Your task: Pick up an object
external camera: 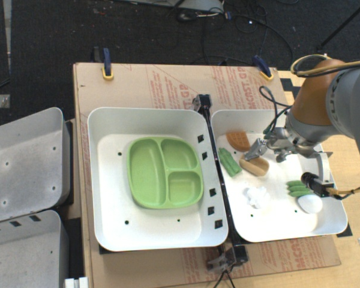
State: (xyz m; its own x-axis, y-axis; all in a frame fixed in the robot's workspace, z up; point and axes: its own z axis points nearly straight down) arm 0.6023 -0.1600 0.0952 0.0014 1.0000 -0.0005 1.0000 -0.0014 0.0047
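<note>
In the right bin [333, 224], my gripper [255, 151] hangs low at the end of the grey arm with its orange band. Just below and touching or nearly touching its tip lies a tan bun-shaped piece [257, 167]. A brown wedge [238, 140] lies just left of the gripper, toward the back. A green pod [230, 161] rests by the bin's left wall. Toward the front sit a small white crumpled item [255, 195], a green leafy piece [297, 189] and a white egg-like ball [310, 204].
The left bin [102, 161] holds a green divided plate [165, 173]. A black divider with clips [215, 161] runs between the bins. A black cable end [315, 182] hangs by the green leafy piece. White lids [24, 161] lie off the bench at left.
</note>
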